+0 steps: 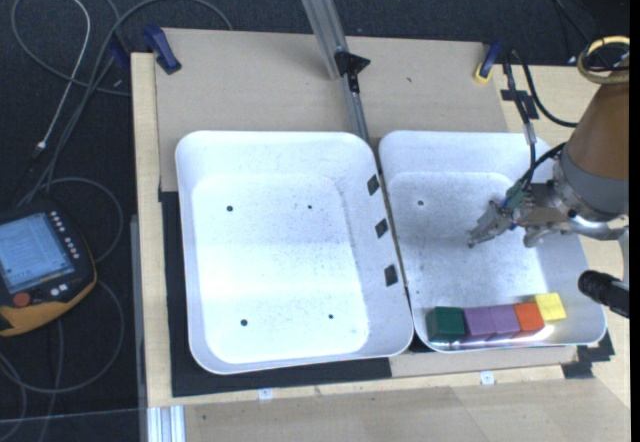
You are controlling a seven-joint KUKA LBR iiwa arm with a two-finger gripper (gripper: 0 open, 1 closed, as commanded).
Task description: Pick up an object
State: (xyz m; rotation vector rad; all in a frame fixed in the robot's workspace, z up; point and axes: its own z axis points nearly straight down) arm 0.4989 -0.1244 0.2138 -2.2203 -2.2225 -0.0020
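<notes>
The gripper [492, 227] hung over the right bin [440, 170], fingers' state unclear, with the row of blocks [497, 319] along the front wall.

Counter [250, 80] carrying two white bins side by side. Left bin [200, 170] lying beside the right bin [440, 155]. Right bin holding a row of blocks along its near wall: green block [447, 322], purple block [489, 320], orange block [528, 315], yellow block [551, 307], each touching the next. Gripper [492, 227] reaching in from the right, hanging over the right bin's middle, apart from the blocks.
</notes>
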